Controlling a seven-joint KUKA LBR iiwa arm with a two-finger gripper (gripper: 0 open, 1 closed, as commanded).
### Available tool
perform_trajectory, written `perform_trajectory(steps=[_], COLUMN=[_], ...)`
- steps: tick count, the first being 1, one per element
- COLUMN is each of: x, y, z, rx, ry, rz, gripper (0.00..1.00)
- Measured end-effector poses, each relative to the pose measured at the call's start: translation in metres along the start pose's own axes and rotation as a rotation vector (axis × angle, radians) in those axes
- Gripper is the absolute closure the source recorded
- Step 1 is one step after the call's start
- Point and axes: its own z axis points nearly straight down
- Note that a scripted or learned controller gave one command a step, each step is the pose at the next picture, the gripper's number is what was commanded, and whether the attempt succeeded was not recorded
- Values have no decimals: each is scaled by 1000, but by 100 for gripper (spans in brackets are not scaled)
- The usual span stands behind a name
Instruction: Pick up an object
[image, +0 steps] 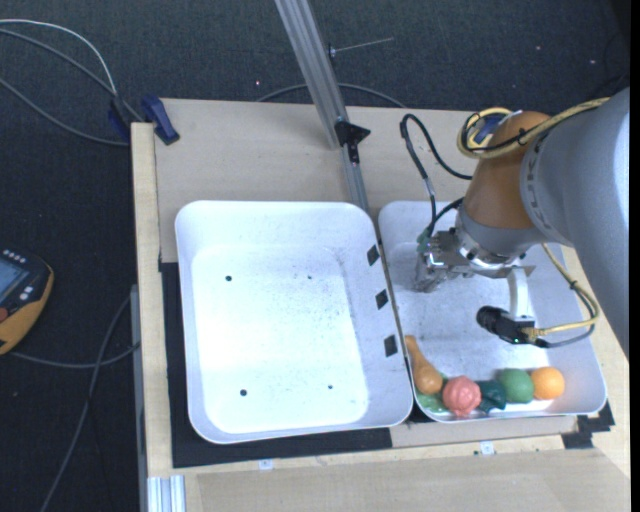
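Your candidates lie in a row along the near wall of the right-hand shallow white plastic bin (590, 372). From left to right you have a slim orange carrot-shaped piece (423, 368) lying slantwise with its thick end toward the near wall, a rounded pink-red fruit-like piece (461, 394) touching it, a small dark teal lump (494, 397) tucked just beside that, a round green ball-like piece (516, 384), and a round orange ball-like piece (547, 381) at the right end. They sit packed together, each touching or just beside its neighbour.

The hand (432, 270) is well apart from that row, over the far-left part of the same bin, near the wall that meets the other bin. Nothing sits between its tips, and from this slant you cannot tell whether it is spread or pressed together. The bare floor of the bin lies between the hand and the pieces.

Above the hand you see the orange band (500, 180) and the grey arm (585, 180) reaching in from the right, with black cables looping around the wrist.

The left-hand shallow white plastic bin (200, 300) lies beside it, both on the pale wooden bench (250, 150).
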Motion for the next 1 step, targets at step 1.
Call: perform_trajectory(steps=[1], x=[-33], y=[39], z=[0], rx=[0], ry=[-3], rz=[-12], gripper=[100])
